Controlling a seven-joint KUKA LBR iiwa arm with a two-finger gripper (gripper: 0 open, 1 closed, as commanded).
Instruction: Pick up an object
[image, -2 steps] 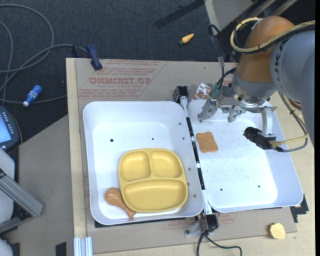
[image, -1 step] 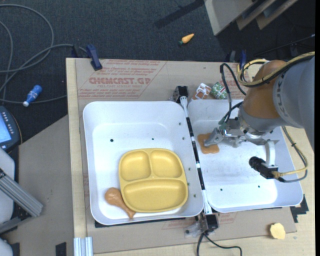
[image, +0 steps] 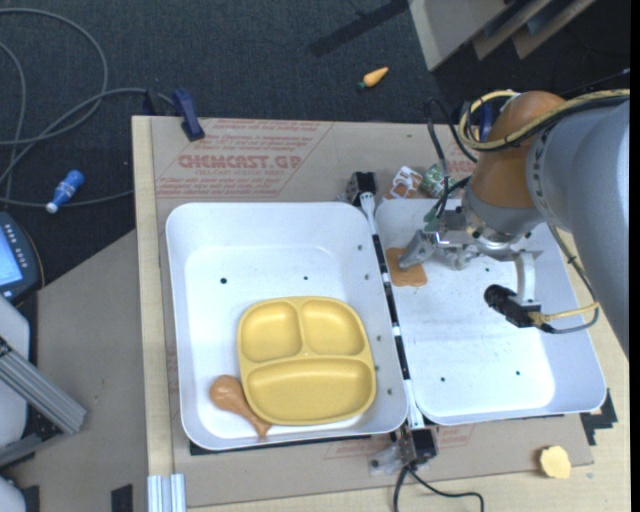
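Orange piece (image: 407, 268) lies long axis left-right by gripper (image: 425, 250) (finger state: cannot tell).

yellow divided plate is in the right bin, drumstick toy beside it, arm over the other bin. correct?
Not quite. The camera view shows the yellow divided plate in the left bin, not the right one. The rest holds: the drumstick toy lies beside the plate, at its lower left, and the arm is over the other bin.
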